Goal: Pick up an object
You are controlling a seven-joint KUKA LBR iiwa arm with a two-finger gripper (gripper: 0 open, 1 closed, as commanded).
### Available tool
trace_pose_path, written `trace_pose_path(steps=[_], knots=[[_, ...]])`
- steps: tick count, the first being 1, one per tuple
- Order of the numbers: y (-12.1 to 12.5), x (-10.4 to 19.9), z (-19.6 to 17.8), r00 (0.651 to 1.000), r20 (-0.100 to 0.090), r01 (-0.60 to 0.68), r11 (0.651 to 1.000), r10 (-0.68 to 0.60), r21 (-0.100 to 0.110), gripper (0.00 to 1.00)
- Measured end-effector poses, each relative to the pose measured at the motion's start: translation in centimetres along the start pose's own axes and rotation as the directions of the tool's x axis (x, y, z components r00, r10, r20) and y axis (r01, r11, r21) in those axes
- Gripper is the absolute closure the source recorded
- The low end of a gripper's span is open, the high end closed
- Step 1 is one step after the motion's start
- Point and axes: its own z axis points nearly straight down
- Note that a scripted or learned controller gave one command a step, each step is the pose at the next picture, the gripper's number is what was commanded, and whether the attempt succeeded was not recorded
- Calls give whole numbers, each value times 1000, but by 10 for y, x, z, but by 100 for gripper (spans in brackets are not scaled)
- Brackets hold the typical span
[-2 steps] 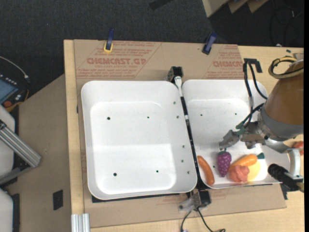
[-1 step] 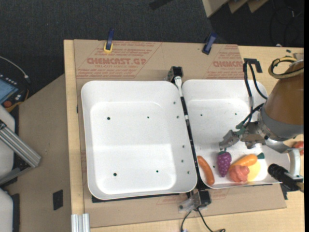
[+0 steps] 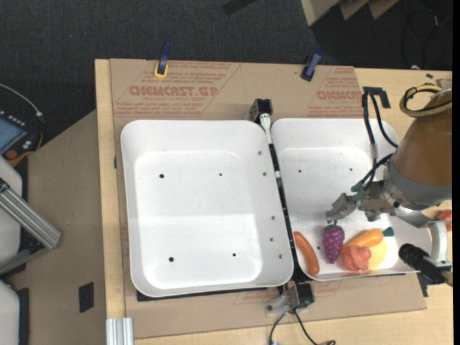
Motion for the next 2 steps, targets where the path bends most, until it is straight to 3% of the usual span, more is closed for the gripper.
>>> trace_pose_path(steps=[1,2], knots=[[0,0,0,1000,0,0,1000,0,0,0],[0,-28,86,1000,0,-2,1000,2,1,0]])
